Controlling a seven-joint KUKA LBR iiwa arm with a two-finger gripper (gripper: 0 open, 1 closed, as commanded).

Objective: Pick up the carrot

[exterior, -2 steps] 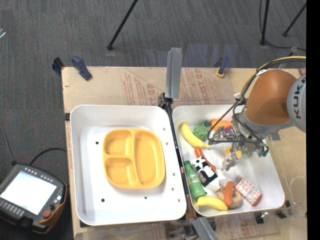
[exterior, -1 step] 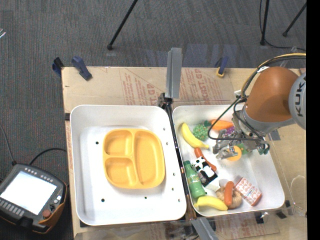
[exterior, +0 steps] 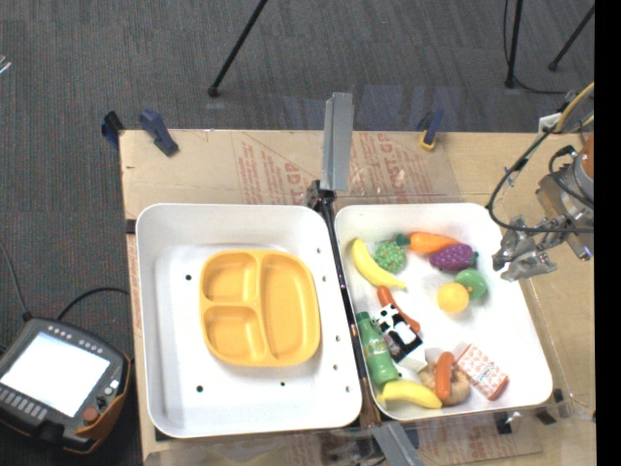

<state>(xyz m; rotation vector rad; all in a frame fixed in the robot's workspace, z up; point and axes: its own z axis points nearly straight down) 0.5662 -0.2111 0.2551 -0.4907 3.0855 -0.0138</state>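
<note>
The carrot (exterior: 433,242), orange with a green leafy end pointing left, lies near the back of the right bin (exterior: 519,318). It sits between a green bumpy fruit (exterior: 390,256) and a bunch of purple grapes (exterior: 452,256). My gripper (exterior: 522,256) hangs over the bin's right rim, well to the right of the carrot and a little nearer the front. It stands open with nothing between its fingers.
The right bin also holds a banana (exterior: 372,265), a yellow lemon (exterior: 452,298), a green fruit (exterior: 473,282), a green bottle (exterior: 378,350), a second banana (exterior: 409,393) and a red-and-white box (exterior: 482,371). A yellow divided plate (exterior: 260,308) lies in the left bin (exterior: 165,260).
</note>
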